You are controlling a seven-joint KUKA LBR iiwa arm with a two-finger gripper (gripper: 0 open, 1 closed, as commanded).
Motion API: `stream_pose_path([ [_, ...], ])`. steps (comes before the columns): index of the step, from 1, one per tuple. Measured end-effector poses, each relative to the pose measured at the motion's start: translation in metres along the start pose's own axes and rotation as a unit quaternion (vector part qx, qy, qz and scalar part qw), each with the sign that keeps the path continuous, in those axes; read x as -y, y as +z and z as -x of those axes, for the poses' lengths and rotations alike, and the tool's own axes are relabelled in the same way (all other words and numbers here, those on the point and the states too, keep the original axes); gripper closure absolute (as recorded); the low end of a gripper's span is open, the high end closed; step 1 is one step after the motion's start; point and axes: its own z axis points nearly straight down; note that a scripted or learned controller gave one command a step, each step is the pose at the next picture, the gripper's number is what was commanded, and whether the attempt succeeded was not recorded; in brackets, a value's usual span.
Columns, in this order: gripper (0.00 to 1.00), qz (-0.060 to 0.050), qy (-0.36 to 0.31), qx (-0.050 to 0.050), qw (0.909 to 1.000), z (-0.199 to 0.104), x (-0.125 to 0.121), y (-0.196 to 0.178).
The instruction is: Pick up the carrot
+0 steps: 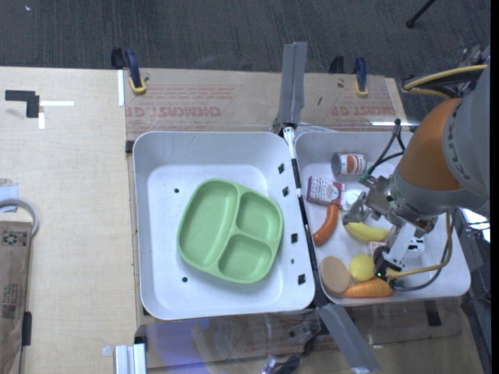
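The carrot [368, 289] is a short orange piece lying at the front edge of the right bin [452, 287], just right of a tan egg-shaped item [335, 274] and below a yellow lemon [361, 267]. My gripper [363, 203] hangs over the middle of that bin, above the banana [366, 231] and well behind the carrot. Nothing shows in its grasp. The wrist and orange band cover the bin's right part.
The right bin also holds a red-orange sausage [327, 223], a red-and-white packet [321, 189] and a small can [348, 164]. A green divided plate [231, 231] lies in the left bin [156, 209]. A metal divider [293, 92] stands between the bins.
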Motion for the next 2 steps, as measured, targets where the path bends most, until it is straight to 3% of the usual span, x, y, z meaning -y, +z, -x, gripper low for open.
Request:
stream_pose_path([
  [1,0.0,0.001,0.174,-0.001,0.9847,0.04,-0.061,-0.029],
  [2,0.0,0.0,0.378,-0.001,0.9257,-0.008,0.025,-0.071],
])
